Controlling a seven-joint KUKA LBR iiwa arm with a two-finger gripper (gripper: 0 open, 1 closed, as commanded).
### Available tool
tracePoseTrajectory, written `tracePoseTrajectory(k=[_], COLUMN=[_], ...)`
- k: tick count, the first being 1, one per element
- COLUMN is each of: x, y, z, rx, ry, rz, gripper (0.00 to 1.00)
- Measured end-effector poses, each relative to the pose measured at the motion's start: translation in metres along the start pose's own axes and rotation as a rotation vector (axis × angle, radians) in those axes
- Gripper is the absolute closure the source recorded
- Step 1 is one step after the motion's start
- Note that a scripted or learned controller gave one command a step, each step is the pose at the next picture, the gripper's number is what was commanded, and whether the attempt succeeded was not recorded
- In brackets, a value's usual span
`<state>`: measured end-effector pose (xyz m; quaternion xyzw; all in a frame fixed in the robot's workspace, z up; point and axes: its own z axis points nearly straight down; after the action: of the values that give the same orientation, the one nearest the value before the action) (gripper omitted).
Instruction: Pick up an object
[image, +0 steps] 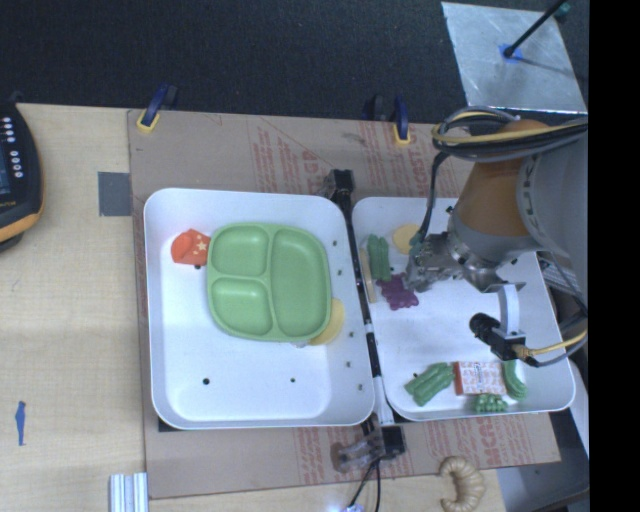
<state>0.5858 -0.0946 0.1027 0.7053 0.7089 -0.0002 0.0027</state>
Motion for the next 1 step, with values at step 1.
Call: tracePoseTrajectory(k=[1], x=[0.0001], y=[0.0000], z=[0.0003], rx=[0.001], ry=[-0.001], rz=[-0.002], gripper=[0.00])
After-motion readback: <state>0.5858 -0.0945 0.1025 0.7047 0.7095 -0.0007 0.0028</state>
